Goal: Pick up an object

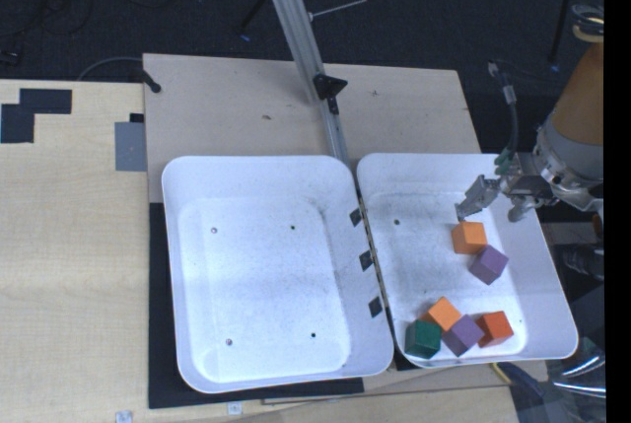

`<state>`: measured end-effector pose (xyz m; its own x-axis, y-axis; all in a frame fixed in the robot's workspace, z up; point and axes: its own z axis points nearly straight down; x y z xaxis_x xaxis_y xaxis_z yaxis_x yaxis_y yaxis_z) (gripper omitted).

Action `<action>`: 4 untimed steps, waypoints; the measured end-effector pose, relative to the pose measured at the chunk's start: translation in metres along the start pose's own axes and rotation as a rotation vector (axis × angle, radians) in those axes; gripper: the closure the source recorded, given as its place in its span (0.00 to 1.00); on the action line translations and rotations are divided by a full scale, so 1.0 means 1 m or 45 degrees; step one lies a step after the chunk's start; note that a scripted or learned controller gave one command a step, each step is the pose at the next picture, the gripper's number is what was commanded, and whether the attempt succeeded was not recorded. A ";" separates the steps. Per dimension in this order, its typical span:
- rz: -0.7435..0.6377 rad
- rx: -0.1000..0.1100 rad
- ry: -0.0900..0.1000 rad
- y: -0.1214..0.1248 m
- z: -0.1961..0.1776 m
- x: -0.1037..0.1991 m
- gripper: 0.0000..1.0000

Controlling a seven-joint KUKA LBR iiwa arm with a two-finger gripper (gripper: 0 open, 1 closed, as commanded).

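In the right bin (414, 253), an orange cube (469, 237) lies next to a purple cube (488, 264). Near the bin's front edge sit another orange cube (445, 313), a green block (424, 339), a purple cube (461, 335) and an orange-red cube (495, 327). My gripper (495, 205) hangs just above and behind the upper orange cube. It is open, with one finger (472, 199) to the left and the other to the right, and nothing between them.
The left bin (256, 273) adjoins the right one along a shared rim with black clips (365, 258). An aluminium rail (301, 36) slants down to the bins' back edge. The arm's grey and orange body (582, 115) stands at the right.
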<state>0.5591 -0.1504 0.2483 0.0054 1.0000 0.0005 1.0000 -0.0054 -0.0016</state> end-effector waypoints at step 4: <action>-0.014 -0.001 0.004 0.073 0.144 0.023 1.00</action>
